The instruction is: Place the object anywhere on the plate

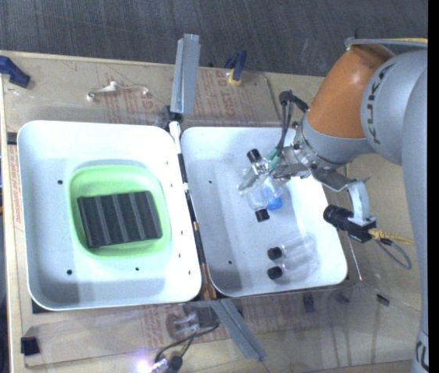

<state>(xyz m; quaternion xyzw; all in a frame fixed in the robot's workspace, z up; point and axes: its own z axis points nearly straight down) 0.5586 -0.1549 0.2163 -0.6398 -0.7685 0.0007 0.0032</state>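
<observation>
Here the tool (270,169) reaches down into the right bin (219,208) over a clear bottle with a blue cap (264,193), but I cannot tell whether it has hold of the bottle. Two more clear bottles with black caps (293,259) lie near that bin's near right corner. The green plate (118,208), carrying a dark ridged insert, sits in the left bin (40,208), well apart from them.

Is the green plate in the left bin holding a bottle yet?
No. The green plate carries a dark ribbed insert. The clear bottles lie in the right bin.
</observation>
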